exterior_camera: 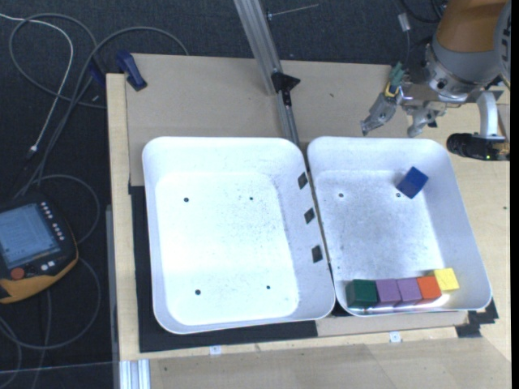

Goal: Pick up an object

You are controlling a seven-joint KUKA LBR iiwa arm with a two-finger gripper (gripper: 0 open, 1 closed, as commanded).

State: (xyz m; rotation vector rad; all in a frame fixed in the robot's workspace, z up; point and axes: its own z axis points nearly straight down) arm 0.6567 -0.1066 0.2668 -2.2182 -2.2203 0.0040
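Note:
A blue block (413, 181) lies alone in the far right part of the right bin (462, 217). Along that bin's near edge sits a row of blocks: green (362, 292), purple (389, 291), a second purple (409, 289), orange (429, 286) and yellow (447, 279). My gripper (399, 120) hangs above the bench just beyond the right bin's far rim, open, with nothing between its fingers. It is up and a little left of the blue block, apart from it.
The left bin (162, 241) stands beside the right one. A slanted metal post (258, 31) rises behind the bins' junction. A handheld pendant (31, 245) and cables lie on the floor at left. A blue clamp (130, 70) sits at the bench's far left corner.

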